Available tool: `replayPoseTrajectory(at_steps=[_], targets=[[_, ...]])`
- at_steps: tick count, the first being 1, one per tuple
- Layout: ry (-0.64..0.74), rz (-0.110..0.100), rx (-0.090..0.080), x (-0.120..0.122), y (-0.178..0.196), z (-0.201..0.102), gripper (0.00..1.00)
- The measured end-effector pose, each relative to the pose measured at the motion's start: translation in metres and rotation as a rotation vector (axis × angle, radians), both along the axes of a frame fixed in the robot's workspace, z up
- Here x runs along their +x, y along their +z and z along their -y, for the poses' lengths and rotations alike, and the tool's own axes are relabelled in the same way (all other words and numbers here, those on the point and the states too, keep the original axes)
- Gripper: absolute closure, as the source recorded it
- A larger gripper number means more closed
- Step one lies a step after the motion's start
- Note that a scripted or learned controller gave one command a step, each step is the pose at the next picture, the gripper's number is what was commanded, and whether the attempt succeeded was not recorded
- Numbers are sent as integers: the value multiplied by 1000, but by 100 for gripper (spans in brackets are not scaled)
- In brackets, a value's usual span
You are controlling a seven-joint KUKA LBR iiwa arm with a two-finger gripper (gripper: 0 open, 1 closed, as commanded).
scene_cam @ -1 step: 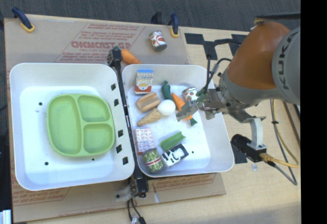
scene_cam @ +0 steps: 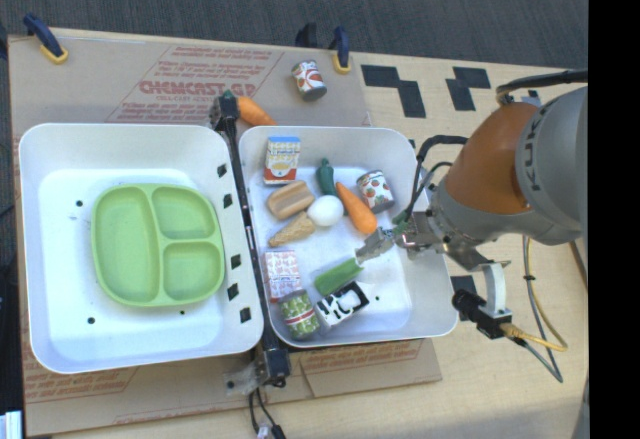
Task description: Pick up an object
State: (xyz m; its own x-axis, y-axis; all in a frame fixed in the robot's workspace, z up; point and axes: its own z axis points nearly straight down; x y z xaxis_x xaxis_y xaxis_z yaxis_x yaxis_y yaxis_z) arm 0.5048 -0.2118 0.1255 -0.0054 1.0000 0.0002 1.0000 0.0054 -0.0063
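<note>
- Dark carpet lies behind a cardboard-covered counter (scene_cam: pixel 180 77) that bears two white bins side by side; the left bin (scene_cam: pixel 40 227) carries a green divided plate (scene_cam: pixel 157 244), the right bin (scene_cam: pixel 405 312) a crowd of toy foods.
- Taking the white egg (scene_cam: pixel 325 211) near the right bin's middle as landmark: a carrot (scene_cam: pixel 355 209) lies just to its right, slanting from upper left to lower right; a bread roll (scene_cam: pixel 289 198) lies to its left; a juice carton (scene_cam: pixel 283 159) stands above and left of it.
- Below and right of the egg lies a green block (scene_cam: pixel 338 277), the likeliest target; its long axis runs from lower left to upper right.
- The gripper (scene_cam: pixel 377 247) sits right of and below the egg, at the upper right end of the green block, just beside it or touching, I cannot tell which; whether its fingers are spread or closed cannot be told from this view, and nothing is plainly seen between them.
- Judgement: the block lies down and to the left of the gripper, along the line of the arm's reach; a small shift that way, with the jaws set across the block's short side, seems what the pick calls for.
</note>
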Motion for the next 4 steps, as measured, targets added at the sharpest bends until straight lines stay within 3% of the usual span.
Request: replayPoseTrajectory(at_steps=[1,2,3,4], targets=[[1,9,0,-27,-31,-37,0],[8,11,-1,-25,-21,-38,100],[-1,7,-1,-27,62,-1,100],[4,5,0,-12,65,-64,100]])
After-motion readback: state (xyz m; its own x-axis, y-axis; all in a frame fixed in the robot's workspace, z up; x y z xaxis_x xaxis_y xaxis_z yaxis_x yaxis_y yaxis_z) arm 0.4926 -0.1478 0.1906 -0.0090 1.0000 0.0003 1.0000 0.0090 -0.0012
